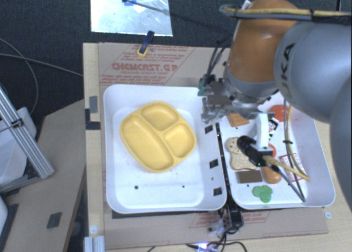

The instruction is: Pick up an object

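My gripper (209, 113) hangs from the grey and orange arm over the back end of the divider between the two bins. No object shows between its fingers. The right bin (322, 182) holds several small things: a beige toast-shaped piece (236, 156), a brown rectangle (248, 177), a green leafy piece (263, 193), an orange cracker-like piece (237, 120) just right of the gripper, a white item (264, 129) and a red-orange piece (279, 112) partly under the arm.
A yellow divided plate (158, 135) lies in the left bin (159, 196). The arm's bulk covers the back of the right bin. Both bins rest on a cardboard sheet (148, 64), with a small blue and yellow tool (146, 43) at its far edge.
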### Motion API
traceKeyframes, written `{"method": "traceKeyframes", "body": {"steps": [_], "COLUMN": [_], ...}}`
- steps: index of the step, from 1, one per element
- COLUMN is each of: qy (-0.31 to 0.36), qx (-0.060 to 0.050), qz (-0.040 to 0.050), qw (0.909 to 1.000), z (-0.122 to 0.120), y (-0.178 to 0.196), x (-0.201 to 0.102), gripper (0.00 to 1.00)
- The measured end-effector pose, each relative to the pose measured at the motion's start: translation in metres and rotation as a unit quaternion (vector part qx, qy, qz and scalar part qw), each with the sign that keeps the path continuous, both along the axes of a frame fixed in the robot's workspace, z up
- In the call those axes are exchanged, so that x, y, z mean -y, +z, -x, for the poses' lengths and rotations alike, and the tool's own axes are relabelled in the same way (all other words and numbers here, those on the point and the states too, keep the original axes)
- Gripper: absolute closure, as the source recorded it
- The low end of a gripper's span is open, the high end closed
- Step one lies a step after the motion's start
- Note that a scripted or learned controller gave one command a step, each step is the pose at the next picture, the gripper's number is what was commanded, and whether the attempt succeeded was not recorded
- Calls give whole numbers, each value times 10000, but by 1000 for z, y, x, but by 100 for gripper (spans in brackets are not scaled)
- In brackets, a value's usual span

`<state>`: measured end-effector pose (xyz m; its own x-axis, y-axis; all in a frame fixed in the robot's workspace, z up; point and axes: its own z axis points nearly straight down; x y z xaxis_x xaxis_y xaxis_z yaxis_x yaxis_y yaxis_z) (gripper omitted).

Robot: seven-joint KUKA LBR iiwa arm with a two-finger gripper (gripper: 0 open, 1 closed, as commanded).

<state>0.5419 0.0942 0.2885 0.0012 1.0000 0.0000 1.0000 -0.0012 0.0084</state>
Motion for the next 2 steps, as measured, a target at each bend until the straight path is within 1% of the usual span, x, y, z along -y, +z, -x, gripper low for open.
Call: {"method": "traceKeyframes", "body": {"steps": [2], "qy": [71], "qx": [-14], "qz": [1], "qw": [10000], "z": [1], "y": [18], "x": [-2], "gripper": [100]}}
